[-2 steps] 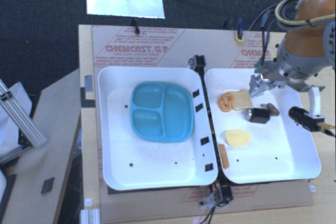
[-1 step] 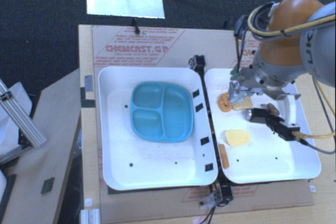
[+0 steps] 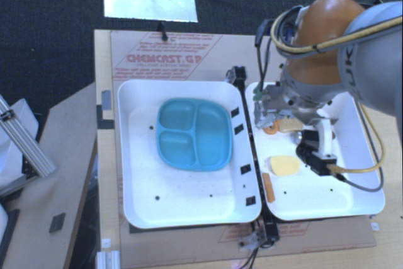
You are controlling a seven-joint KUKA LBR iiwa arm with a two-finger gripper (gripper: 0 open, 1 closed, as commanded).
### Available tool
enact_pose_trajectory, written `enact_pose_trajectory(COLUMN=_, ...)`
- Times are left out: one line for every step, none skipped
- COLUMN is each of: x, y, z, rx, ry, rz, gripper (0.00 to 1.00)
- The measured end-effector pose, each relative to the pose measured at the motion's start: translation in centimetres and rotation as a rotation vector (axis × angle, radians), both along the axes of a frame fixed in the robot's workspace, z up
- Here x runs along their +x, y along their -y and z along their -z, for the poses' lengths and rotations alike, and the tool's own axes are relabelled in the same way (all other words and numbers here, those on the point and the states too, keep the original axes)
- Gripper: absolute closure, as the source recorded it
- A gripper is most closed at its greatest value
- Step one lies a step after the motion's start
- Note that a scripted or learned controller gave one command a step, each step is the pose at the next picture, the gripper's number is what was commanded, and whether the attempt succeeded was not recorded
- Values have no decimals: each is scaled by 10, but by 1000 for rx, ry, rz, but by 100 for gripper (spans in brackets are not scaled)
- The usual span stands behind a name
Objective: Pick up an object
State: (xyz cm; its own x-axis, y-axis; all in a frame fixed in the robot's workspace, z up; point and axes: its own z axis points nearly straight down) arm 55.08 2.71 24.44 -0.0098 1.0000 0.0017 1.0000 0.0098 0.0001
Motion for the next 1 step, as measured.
enact_pose_trajectory(x=-14, y=-49, z=18, rx=0, ry=-1, rz=0, gripper=100)
